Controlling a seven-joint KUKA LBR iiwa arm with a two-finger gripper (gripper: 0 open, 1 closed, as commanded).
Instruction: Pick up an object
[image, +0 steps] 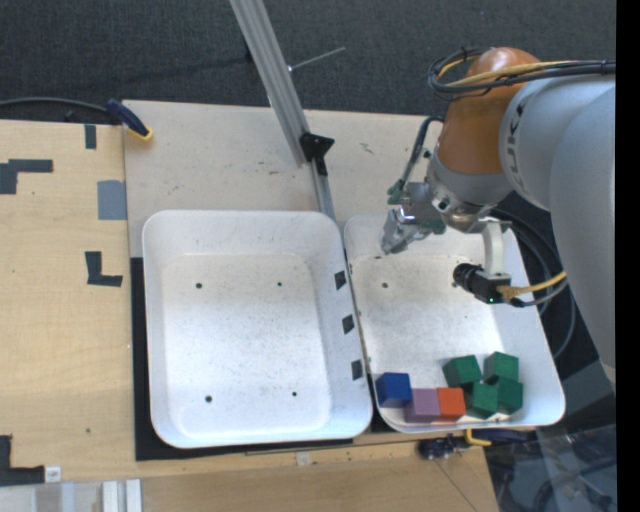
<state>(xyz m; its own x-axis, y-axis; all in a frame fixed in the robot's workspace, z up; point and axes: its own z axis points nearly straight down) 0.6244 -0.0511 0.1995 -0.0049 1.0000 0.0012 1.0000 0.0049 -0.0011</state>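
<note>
Several small blocks lie along the front edge of the right bin (420, 300): a blue block (394, 388), a purple block (425, 403), an orange block (451, 402) and green blocks (487, 381) clustered at the front right corner. My gripper (396, 240) hangs over the back left part of the right bin, well behind the blocks and apart from them. Nothing shows between its fingers.
The left bin (245, 325) sits beside the right one, sharing a raised rim with black clips. A slanted metal bar (280, 85) runs from the top down to the bins' back junction. A black cable connector (478, 282) hangs over the right bin.
</note>
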